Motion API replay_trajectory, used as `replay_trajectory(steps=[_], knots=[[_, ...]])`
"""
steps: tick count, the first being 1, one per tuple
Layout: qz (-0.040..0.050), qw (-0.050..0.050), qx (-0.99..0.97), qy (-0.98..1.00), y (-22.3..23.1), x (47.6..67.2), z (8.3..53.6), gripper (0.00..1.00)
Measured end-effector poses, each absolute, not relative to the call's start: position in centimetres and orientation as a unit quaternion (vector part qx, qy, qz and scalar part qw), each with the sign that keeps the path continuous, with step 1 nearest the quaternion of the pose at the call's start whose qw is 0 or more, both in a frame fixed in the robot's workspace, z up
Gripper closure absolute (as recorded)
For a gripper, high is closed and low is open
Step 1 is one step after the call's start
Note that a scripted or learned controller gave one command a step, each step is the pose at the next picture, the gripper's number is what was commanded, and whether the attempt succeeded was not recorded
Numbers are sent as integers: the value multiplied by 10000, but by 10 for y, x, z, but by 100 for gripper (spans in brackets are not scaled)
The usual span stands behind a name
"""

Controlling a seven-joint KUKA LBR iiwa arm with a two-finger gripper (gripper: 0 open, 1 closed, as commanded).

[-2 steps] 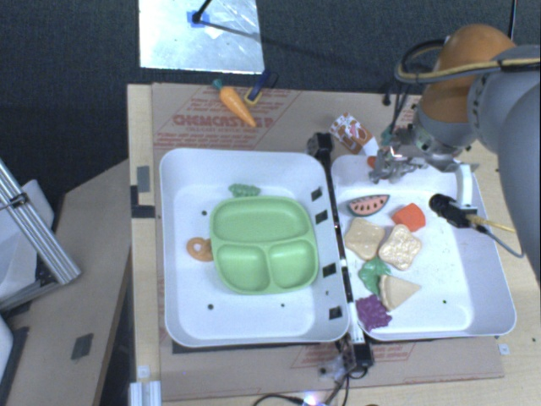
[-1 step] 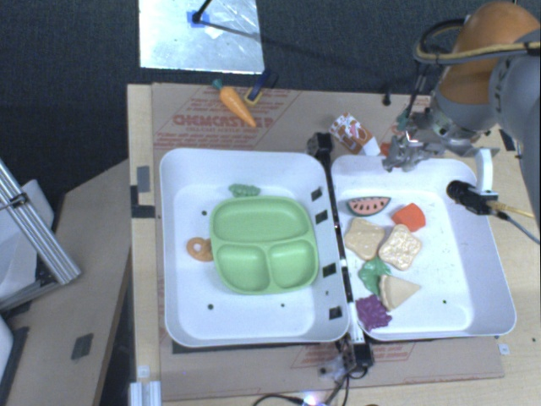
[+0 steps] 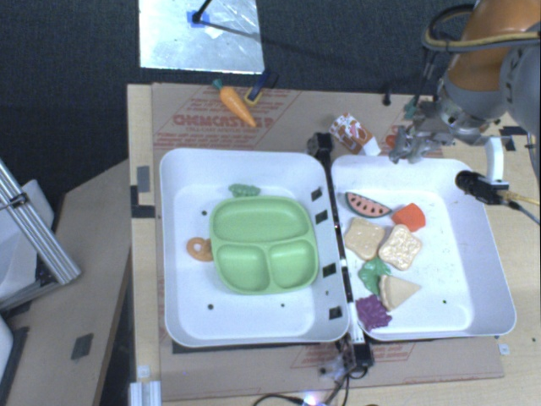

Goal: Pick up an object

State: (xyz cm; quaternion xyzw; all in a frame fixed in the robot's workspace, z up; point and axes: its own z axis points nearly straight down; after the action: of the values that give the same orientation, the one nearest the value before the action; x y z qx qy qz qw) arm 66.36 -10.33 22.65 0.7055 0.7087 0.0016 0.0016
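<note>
1. I see my tool (image 3: 412, 146) at the far edge of the right bin (image 3: 482, 227), hanging over its back rim. Whether it is spread or pressed together I cannot tell; I see nothing between its tips.
2. Just to the tool's left, on the desk (image 3: 287, 112) outside the bin, lies a small red and white packet (image 3: 349, 132).
3. Nearer to me than the tool, inside the right bin, are the toy foods: a watermelon slice (image 3: 367, 204), an orange-red piece (image 3: 409, 216), a slice of bread (image 3: 363, 238) and a cracker (image 3: 400, 247) touching it.
4. Further toward me from those lie a green leafy piece (image 3: 373, 270), a pale wedge (image 3: 398, 292) and a purple bunch (image 3: 372, 312), well apart from the tool.
5. Far to the tool's left, the left bin (image 3: 182, 227) holds a green divided plate (image 3: 260, 244), with a small orange ring (image 3: 199, 249) beside it and a green bit (image 3: 244, 190) at its far edge.
6. A toy carrot (image 3: 237, 106) lies on the desk behind the left bin, well to the tool's left.
</note>
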Motion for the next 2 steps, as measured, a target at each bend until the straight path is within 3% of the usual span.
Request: replay_trajectory(steps=[2], knots=[[10, -3, 7037, 7105, 8, 657, 211, 100]])
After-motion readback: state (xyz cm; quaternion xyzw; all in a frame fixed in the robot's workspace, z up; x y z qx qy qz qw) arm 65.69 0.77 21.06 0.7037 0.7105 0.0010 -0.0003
